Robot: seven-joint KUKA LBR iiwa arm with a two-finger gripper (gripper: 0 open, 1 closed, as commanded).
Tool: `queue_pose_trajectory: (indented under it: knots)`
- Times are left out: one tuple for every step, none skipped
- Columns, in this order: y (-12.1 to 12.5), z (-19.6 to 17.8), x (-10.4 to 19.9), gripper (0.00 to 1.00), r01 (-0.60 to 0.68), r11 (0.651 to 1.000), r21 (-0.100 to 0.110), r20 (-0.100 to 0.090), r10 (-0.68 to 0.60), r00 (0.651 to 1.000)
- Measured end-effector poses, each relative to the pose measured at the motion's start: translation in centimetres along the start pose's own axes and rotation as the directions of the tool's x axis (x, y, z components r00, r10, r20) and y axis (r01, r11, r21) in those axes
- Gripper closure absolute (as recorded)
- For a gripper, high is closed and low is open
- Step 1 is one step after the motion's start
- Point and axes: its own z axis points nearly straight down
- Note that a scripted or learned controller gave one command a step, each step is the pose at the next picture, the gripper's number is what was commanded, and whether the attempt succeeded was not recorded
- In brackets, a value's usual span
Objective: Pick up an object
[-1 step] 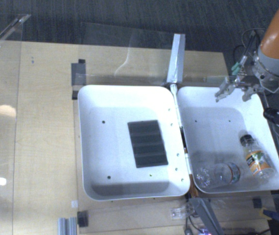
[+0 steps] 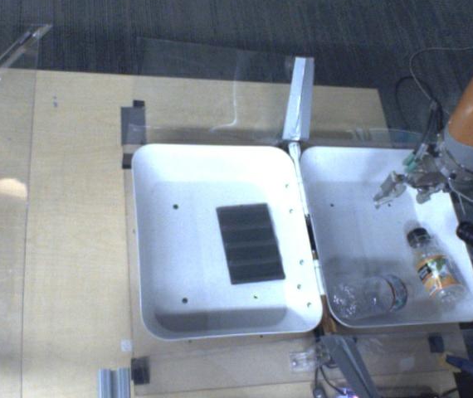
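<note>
My gripper point(image 2: 401, 191) hangs over the upper part of the right bin point(image 2: 336, 189), reaching in from the right under the orange band. Its fingers point(image 2: 383, 192) are spread open and nothing is between them. Below it, a small bottle point(image 2: 432, 269) with a black cap and an orange label lies near the bin's right wall. A clear glass jar point(image 2: 374, 294) lies on its side near the front wall. A black ribbed rectangular pad point(image 2: 251, 243) lies flat in the middle of the left bin point(image 2: 162, 222).
A grey metal post point(image 2: 298, 98) stands behind the seam between the two bins. Cables point(image 2: 423, 65) trail at the back right. A clear plastic sheet covers the wooden bench point(image 2: 54, 222) to the left.
</note>
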Motion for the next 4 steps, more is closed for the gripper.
queue_pose_trajectory:
  knots:
    - [-3.4, 8.3, -3.7, 0.00, 0.019, 1.000, 0.000, 0.000, -0.019, 1.000]
    - [2.3, 9.5, -4.0, 0.00, 0.135, 0.991, -0.006, 0.002, -0.135, 0.991]
    - [-0.2, 8.4, -3.9, 0.00, 0.148, 0.989, -0.003, 0.001, -0.148, 0.989]
    - [-4.9, 8.8, -3.5, 0.00, 0.015, 1.000, -0.003, 0.001, -0.015, 1.000]
